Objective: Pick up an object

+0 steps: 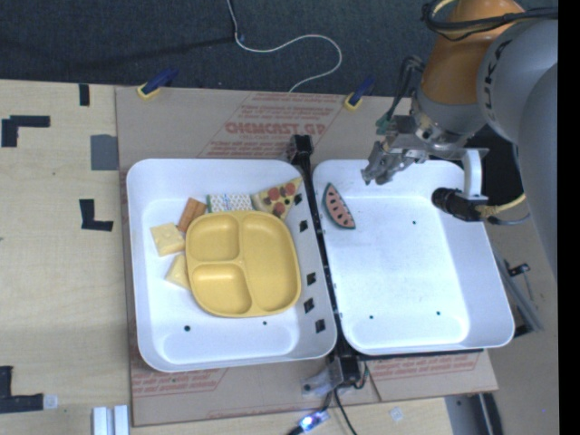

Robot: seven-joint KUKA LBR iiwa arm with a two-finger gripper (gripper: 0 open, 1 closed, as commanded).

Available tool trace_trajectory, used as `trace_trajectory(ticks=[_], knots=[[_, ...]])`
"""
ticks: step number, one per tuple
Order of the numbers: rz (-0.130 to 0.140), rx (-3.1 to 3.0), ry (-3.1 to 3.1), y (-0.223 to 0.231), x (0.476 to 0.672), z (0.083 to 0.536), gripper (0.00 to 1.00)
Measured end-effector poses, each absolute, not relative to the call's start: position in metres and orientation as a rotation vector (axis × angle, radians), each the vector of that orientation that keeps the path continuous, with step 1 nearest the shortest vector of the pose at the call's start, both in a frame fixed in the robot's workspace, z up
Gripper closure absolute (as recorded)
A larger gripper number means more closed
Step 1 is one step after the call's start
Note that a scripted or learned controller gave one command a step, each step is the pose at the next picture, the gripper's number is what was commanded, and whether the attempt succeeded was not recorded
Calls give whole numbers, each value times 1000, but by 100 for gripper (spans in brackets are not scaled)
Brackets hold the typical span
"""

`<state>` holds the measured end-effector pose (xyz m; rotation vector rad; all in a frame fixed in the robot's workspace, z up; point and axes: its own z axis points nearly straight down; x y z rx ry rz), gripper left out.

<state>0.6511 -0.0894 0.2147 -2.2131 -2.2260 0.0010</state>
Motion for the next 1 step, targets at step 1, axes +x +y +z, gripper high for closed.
trace_trajectory(ticks=[1], knots=[[1,-2213,-2226,-38,634,227,100]])
